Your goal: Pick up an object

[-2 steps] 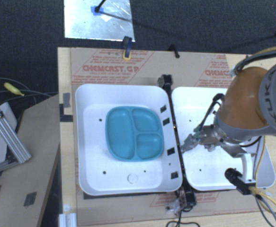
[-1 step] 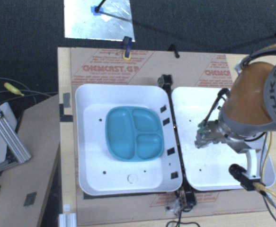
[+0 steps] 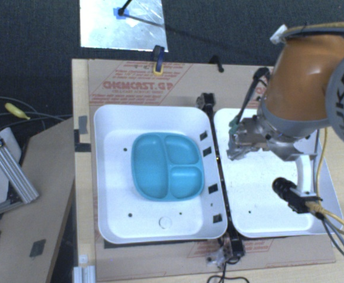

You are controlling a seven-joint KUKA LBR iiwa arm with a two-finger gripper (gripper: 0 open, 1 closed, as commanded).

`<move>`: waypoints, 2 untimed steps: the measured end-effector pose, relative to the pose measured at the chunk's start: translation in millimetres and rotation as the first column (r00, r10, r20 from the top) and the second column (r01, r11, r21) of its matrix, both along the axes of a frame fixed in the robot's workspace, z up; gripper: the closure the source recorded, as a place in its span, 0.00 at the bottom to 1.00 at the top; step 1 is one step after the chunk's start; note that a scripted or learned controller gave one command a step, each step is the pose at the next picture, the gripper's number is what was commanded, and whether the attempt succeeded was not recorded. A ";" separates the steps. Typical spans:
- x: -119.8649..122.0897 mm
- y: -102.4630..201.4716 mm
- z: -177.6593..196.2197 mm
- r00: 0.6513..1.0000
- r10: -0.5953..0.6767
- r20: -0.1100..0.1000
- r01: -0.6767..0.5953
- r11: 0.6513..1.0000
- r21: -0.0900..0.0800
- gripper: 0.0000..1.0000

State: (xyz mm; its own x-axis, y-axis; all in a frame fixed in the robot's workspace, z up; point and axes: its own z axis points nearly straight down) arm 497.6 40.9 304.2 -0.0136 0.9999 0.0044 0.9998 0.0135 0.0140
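Observation:
A light blue plate (image 3: 166, 165) with three compartments lies flat in the middle of the left bin (image 3: 110, 158). A small pale ring (image 3: 164, 221) sits near that bin's front wall. My gripper (image 3: 238, 141) hangs over the left part of the right bin (image 3: 260, 223), close to the divider between the bins. The bulky orange and grey wrist (image 3: 304, 81) above it covers much of the right bin's far half. I see nothing of the plate or the ring at the gripper.
Black clips (image 3: 207, 152) line the seam between the two bins. A black cylinder with yellow cable (image 3: 292, 196) juts from the arm over the right bin. Cardboard (image 3: 136, 84) lies beneath the bins, with a shiny sheet (image 3: 121, 16) behind.

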 end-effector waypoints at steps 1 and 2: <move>-10.3 -3.4 27.2 1.000 -0.008 -0.008 0.008 1.000 -0.004 1.00; -11.0 70.2 56.1 1.000 -0.002 -0.009 0.002 1.000 -0.001 1.00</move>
State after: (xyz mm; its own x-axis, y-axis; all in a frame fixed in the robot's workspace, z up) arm 486.7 111.0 360.3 -0.0115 0.9999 0.0034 0.9999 0.0115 0.0047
